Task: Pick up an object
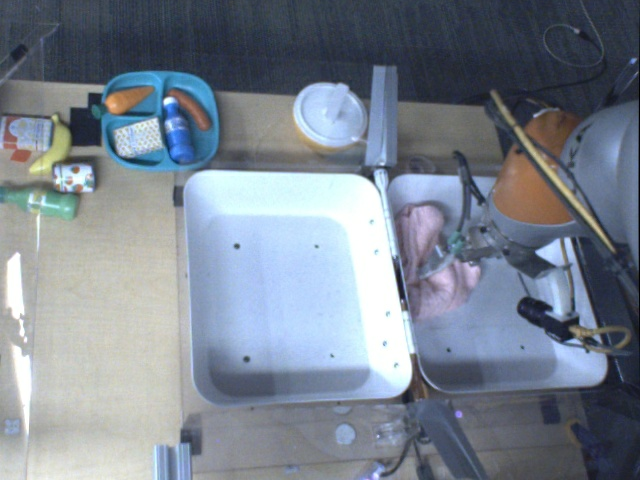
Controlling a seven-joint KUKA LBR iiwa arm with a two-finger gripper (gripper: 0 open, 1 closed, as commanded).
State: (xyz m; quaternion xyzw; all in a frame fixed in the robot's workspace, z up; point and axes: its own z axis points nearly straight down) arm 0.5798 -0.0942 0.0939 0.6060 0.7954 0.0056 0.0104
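A crumpled pink cloth (432, 256) lies in the right bin (520, 368), against its left wall. My gripper (448, 251) is down over the cloth's middle, reaching in from the right beneath the grey and orange arm (535, 183). Its tips are sunk into the folds of the cloth, so the cloth hides how they stand. The cloth rests on the bin floor.
The left bin (290, 278) stands beside the right one, parted by a metal divider (381, 118). Off the bins to the upper left are a blue tray (160, 118) of toy food, a white lidded cup (330, 116), a banana (50, 146), a can (73, 177) and a green bottle (40, 201).
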